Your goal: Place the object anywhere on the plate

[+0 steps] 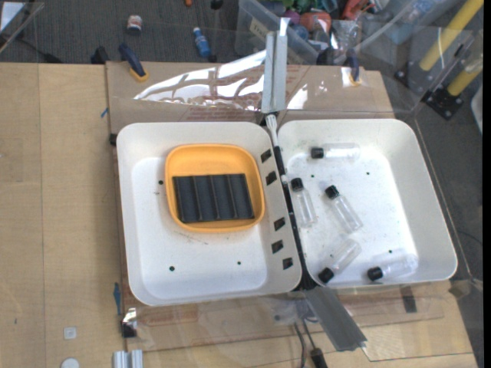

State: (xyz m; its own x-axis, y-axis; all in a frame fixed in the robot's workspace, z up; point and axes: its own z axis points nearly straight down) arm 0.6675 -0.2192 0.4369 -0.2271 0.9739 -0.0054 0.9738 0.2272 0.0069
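An orange plate (215, 153) with rounded corners lies in the left white bin (199, 278), a little behind its middle. A black ribbed rectangular object (212, 198) rests flat on the plate and covers most of its floor. In the right white bin (418, 205), several clear vials with black caps lie scattered: one near the back (335, 152), two in the middle (343, 209), and two near the front edge (393, 268).
A ridge with black clips (278, 222) separates the two bins. An upright metal post (275, 60) stands behind that ridge. A clear tub of coloured toys (322, 6) sits at the back right. Bare wooden bench (54, 205) lies left of the bins.
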